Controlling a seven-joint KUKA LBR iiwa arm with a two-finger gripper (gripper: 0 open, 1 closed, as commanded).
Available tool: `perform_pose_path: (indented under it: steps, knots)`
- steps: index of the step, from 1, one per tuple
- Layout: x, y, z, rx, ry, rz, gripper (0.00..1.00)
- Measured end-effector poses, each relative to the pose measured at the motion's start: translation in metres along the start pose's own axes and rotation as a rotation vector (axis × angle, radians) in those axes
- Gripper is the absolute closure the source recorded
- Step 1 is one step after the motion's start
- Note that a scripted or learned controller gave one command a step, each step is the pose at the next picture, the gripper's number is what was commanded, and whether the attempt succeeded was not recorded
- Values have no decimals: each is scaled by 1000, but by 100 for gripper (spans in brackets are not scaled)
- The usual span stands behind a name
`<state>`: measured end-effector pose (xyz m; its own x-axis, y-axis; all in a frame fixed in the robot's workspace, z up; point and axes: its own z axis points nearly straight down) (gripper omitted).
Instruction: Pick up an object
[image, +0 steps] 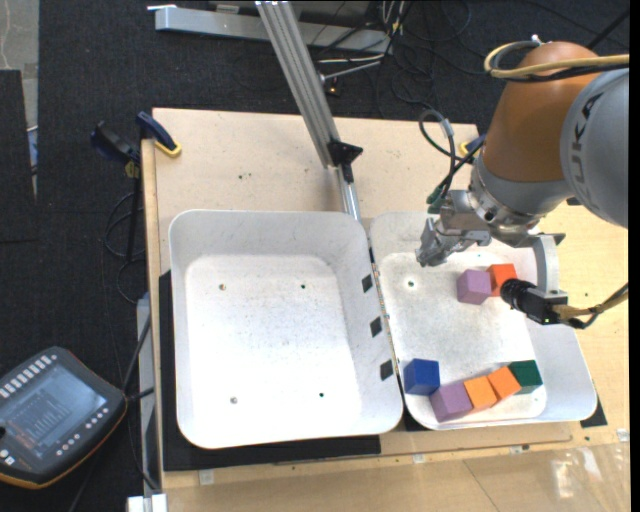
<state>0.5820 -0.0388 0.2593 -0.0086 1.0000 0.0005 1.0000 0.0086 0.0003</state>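
Note:
The right bin (400, 300) holds several small cubes. A purple cube (473, 287) and an orange cube (503, 276) sit together near its back. Along the front lie a blue cube (421, 376), a second purple cube (450, 400), a second orange cube (481, 390) and a green cube (523, 377). My gripper (432, 250) hangs over the back left part of this bin. It is just left of and behind the back purple cube and apart from it. I see no object in the gripper.
The left bin (265, 320) lies beside the right one, with black clips on the shared rim. A slanted metal pole (310, 90) runs down to the bins' back edge. A teach pendant (50, 415) rests off the bench at lower left.

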Motion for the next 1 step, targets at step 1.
perform_pose_path:
  steps: [1]
  knots:
    - [55, 26, 12, -2, 0, 0, 100]
